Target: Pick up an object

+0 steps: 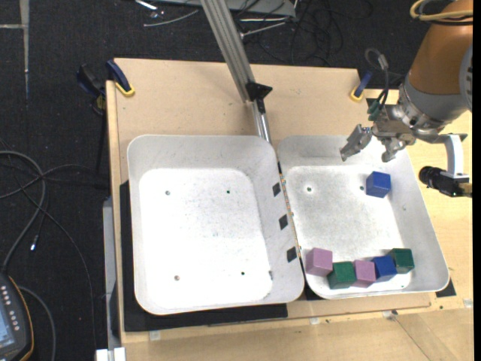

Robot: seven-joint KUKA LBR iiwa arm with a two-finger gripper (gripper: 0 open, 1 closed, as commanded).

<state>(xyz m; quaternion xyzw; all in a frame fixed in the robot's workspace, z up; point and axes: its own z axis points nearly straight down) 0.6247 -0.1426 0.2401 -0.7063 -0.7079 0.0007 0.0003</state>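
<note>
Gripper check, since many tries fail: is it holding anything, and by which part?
Nothing is held. The gripper hangs open above the right bin, with the lone blue cube lying apart below it.

Blue clamps [116,76] (bench's far corners)

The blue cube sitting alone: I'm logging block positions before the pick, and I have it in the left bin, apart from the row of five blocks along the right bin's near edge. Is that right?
Not quite. The camera view shows the lone blue cube in the right bin, not the left one. The rest holds: it sits apart from the row of five blocks along that bin's near edge.
</note>
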